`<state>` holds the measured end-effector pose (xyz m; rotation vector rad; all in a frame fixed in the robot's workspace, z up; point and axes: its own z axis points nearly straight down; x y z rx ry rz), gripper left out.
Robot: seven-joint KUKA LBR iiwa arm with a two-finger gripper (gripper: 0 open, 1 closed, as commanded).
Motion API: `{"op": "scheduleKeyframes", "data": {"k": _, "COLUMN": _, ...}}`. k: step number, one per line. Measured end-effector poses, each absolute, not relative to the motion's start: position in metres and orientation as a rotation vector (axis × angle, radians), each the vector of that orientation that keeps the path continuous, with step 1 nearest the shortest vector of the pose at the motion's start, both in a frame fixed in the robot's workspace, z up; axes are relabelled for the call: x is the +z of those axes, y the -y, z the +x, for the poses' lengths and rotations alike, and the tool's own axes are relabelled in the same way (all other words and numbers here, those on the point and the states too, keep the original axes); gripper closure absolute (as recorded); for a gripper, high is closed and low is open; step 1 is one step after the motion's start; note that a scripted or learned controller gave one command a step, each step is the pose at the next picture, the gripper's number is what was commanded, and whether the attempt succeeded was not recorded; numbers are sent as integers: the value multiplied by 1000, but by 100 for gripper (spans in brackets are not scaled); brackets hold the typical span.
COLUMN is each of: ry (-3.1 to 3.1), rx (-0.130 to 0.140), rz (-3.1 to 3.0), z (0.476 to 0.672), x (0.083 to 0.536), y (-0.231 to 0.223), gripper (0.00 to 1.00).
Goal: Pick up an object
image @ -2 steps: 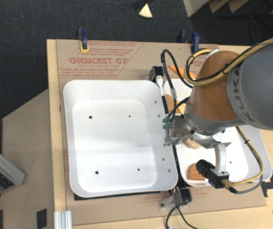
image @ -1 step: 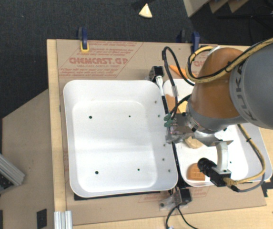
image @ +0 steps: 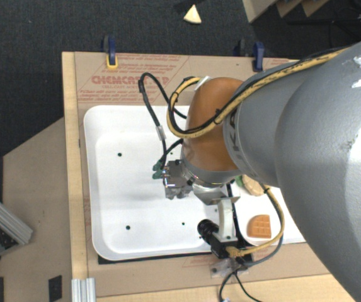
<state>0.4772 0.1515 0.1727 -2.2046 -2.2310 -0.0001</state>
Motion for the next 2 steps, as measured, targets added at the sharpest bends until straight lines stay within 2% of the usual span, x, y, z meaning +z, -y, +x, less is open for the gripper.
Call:
{"op": "scheduleKeyframes", "data": {"k": 1, "ry": 2221, "rx": -10, "rz": -2233, "z": 499, "x": 261, "y": -85, "gripper": 100}}
{"op": "scheduleKeyframes", "data": {"k": 2, "ry": 2235, "rx": -18, "rz": -2212, "z": 479, "x": 351, "y": -156, "gripper": 100}}
